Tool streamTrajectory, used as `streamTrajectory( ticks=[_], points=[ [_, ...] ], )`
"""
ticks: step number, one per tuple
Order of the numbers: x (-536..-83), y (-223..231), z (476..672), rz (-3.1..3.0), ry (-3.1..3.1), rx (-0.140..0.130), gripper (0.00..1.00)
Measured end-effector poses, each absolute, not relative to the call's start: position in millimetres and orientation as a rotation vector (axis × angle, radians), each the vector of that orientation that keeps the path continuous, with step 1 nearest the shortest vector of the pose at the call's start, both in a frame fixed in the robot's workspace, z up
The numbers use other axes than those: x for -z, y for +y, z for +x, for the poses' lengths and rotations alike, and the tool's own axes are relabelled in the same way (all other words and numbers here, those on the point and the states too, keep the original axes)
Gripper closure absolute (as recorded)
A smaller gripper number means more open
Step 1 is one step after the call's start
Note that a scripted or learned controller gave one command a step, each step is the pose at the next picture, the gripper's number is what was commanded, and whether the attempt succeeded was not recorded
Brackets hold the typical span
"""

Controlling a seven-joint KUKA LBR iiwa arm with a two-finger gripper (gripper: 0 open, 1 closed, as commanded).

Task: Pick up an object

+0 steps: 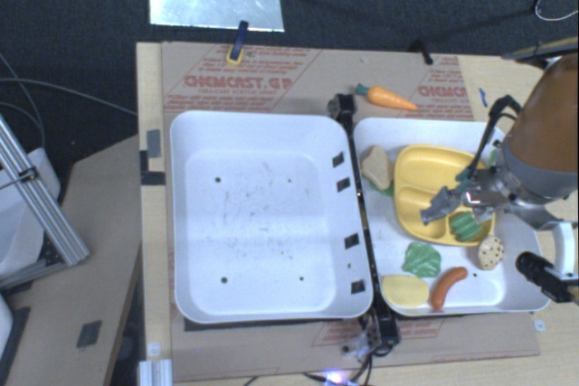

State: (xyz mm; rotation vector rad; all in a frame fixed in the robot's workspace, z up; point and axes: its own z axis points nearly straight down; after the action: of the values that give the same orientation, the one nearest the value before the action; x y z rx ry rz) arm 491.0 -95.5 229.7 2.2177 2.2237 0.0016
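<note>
gripper (441, 206) over yellow plate (418, 176) in right bin (516, 289); fingers look spread, pinching nothing | risk: it grabs the plate rim; green toy (465, 227) just beside gets bumped

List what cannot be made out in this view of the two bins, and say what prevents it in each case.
- Gripper: too small and dark to tell how it is set over the yellow tray.
- Green item on the tray: partly covered by the gripper, so its shape is unclear.
- Arm: cut off by the right edge.
- Right bin: its right side is covered by the arm.
- Speckled item: too small to identify.
</note>
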Motion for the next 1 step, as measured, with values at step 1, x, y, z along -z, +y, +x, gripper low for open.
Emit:
streamTrajectory(
  ticks=[1],
  points=[
    [-100.7, -115.0, 527.0, 2.212, 2.213, -0.003, 0.00]
  ],
)
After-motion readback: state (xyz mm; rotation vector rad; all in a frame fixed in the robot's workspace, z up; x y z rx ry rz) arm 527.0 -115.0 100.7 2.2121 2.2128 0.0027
